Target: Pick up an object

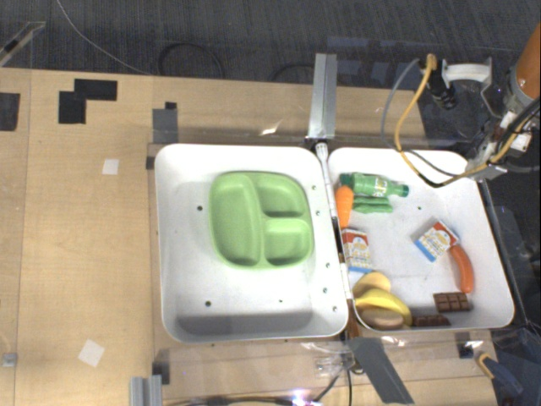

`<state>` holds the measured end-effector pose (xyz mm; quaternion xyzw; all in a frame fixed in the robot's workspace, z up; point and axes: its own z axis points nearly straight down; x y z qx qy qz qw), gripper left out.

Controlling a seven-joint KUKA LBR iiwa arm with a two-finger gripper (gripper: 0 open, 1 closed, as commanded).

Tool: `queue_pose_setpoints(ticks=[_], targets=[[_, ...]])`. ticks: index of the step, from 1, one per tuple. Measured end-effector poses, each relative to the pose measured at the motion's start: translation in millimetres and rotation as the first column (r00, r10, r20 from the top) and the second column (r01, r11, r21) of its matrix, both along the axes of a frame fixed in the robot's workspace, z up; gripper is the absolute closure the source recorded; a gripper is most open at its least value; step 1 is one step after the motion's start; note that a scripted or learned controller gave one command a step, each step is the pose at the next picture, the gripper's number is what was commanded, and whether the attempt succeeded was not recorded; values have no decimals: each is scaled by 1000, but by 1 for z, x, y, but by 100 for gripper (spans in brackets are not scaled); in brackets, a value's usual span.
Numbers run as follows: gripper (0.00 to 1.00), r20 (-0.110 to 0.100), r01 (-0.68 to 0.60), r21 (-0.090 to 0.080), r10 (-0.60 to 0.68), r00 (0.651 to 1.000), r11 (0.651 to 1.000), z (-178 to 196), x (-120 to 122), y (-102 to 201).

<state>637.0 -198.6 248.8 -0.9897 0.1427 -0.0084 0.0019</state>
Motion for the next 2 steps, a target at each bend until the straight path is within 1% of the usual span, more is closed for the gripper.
queue_pose_setpoints(ticks=[1,2], targets=[[100,-12,-90,-2,90,996,996,-9,33,-6],[100,-6,-96,-2,96,995,995,5,35,-3]])
